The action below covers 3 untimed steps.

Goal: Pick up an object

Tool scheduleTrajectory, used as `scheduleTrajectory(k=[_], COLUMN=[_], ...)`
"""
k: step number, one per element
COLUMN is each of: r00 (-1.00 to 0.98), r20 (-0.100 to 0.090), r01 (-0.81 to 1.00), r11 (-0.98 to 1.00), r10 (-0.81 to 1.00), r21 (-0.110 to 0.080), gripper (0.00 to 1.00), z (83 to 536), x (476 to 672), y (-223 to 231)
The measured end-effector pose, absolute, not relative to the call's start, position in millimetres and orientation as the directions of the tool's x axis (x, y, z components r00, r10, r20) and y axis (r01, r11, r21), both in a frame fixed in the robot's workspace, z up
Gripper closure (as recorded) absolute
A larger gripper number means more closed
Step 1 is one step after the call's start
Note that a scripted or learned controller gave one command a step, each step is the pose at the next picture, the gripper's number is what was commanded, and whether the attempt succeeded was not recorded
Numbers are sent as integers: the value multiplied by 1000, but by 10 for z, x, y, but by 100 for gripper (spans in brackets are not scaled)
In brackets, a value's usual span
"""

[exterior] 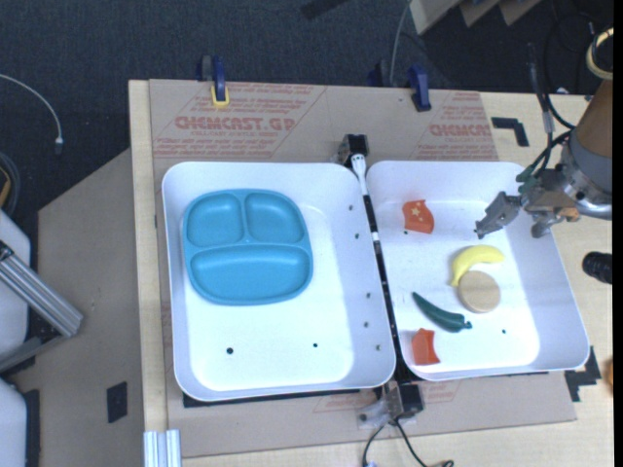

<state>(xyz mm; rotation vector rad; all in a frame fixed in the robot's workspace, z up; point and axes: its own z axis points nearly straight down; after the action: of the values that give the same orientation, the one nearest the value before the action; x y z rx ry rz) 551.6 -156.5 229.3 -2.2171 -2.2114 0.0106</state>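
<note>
Fingers (494, 214) of the gripper (516, 220) are spread apart with nothing between them, hanging over the upper right part of the right bin (555, 353). Most of the grey arm (594, 163) is cut off at the right edge, so little beyond its wrist can be made out. Just below and left of the gripper lie a yellow banana (476, 259) and, touching it, a round tan disc (479, 291), perhaps a cookie. Further left are a red strawberry-like piece (419, 216), a dark green pepper (440, 313) and a small red piece (424, 346) of unclear kind. The left bin (273, 358) holds a blue divided plate (248, 246). Both bins rest on a brown board (146, 261).
</note>
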Motion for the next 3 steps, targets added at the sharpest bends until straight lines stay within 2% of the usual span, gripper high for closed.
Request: scheduleTrajectory(k=[1,2,3], r00=[0,-1,1], r20=[0,2,2], r01=[1000,1000,1000], r11=[0,1,0], r10=[1000,1000,1000], r21=[0,-5,-7], gripper=[0,0,0], z=[2352,1864,1396], x=[5542,5628,5541], y=[-1562,-1535,-1516])
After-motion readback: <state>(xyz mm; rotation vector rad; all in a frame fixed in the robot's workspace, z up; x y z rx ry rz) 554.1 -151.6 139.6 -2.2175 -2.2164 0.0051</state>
